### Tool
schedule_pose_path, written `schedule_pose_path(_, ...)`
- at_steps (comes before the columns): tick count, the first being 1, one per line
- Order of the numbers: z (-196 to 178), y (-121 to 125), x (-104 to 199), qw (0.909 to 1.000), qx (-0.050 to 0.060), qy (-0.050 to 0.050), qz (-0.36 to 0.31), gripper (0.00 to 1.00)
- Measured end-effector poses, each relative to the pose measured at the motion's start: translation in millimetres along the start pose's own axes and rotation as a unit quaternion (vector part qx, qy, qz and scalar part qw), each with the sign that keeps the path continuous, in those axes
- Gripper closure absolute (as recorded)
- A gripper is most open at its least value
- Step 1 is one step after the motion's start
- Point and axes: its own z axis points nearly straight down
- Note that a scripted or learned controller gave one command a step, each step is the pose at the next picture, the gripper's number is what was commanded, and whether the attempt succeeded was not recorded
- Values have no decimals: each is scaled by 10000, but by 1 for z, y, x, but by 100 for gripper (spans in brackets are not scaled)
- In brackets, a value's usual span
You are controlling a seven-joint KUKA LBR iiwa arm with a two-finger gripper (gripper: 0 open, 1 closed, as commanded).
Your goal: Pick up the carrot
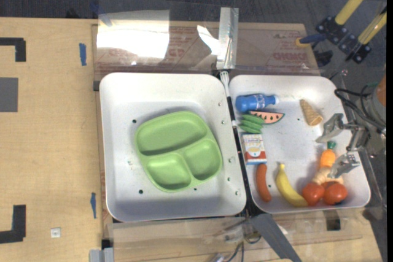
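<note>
Nearest the camera, along the front of the right bin (362, 196), lie a red sausage (263, 183), a banana (286, 187) and two tomatoes (324, 192). The left bin (116, 101) holds a green divided plate (178, 148). In the right bin, the carrot (327, 157) sits just above the tomatoes, and the gripper (341, 147) hangs beside it with fingers spread, seemingly holding nothing.
</note>
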Motion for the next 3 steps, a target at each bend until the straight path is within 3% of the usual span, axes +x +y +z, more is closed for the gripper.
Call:
schedule_pose_path(1,92,-23,-2,9934,5,-17,1148,0)
schedule_pose_path(2,105,-25,0,9569,-51,7,2902,0)
schedule_pose_path(3,92,-26,-4,9571,-32,-78,2897,100)
